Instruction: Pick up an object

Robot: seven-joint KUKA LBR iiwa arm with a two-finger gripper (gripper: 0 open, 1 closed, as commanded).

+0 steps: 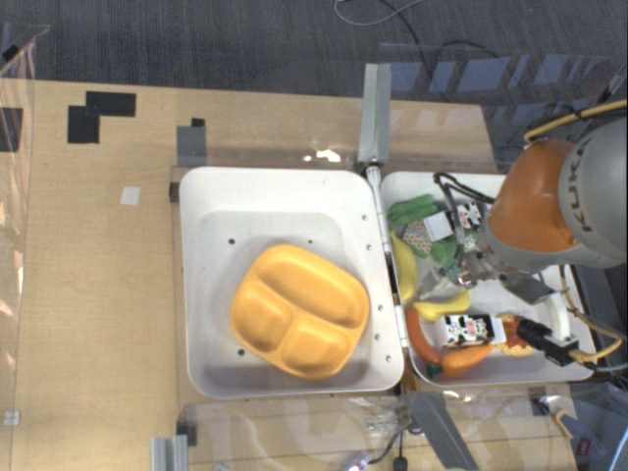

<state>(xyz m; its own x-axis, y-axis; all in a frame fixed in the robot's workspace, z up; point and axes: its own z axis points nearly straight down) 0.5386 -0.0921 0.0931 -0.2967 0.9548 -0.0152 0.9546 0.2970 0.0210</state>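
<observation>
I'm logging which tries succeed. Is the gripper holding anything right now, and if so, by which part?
It cannot be told. The gripper is down among the cluttered items in the right bin, and the arm's wrist hides whether anything is caught.

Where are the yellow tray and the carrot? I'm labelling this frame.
yellow tray [299, 309], camera view, on the ridge between its compartments.
carrot [463, 360], camera view, on the middle of its orange body.

White letters "KU" on the grey arm [599, 209] casing.
</observation>
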